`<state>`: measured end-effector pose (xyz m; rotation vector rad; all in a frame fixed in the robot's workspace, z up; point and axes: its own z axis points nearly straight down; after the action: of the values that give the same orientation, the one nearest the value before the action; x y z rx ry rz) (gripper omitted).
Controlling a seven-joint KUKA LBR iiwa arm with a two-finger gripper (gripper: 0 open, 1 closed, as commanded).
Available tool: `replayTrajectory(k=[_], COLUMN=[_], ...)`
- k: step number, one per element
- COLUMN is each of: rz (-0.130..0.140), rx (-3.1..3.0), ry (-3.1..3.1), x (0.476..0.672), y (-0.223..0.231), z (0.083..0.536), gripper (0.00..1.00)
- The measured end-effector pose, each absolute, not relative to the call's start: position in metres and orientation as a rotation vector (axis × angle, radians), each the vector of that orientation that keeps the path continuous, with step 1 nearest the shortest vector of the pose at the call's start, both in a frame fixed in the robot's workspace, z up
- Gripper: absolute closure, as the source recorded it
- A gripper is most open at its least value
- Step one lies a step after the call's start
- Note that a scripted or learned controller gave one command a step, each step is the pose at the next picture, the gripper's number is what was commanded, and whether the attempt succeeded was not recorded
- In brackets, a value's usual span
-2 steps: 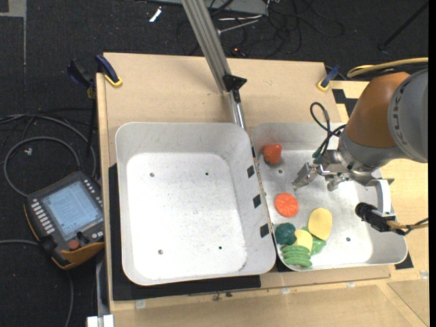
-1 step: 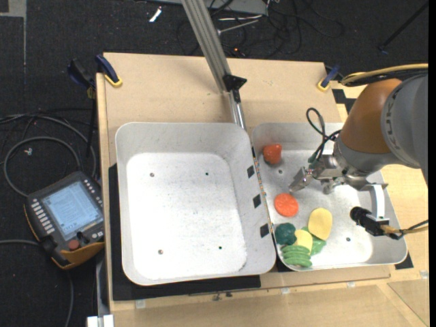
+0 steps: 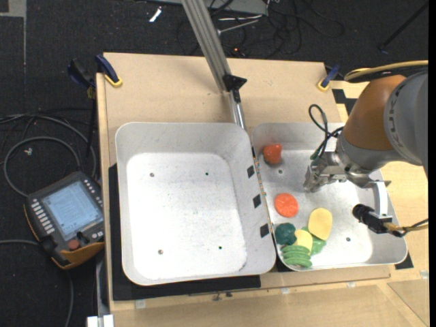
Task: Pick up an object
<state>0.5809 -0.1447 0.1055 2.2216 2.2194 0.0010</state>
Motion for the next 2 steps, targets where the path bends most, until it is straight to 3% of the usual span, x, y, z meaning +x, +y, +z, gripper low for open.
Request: replayTrajectory(k=[2], rz=[0.006], rx=[2.213], ry=[2.222], x=[0.599], y=[-0.138], z=[0.222], gripper=[1.00])
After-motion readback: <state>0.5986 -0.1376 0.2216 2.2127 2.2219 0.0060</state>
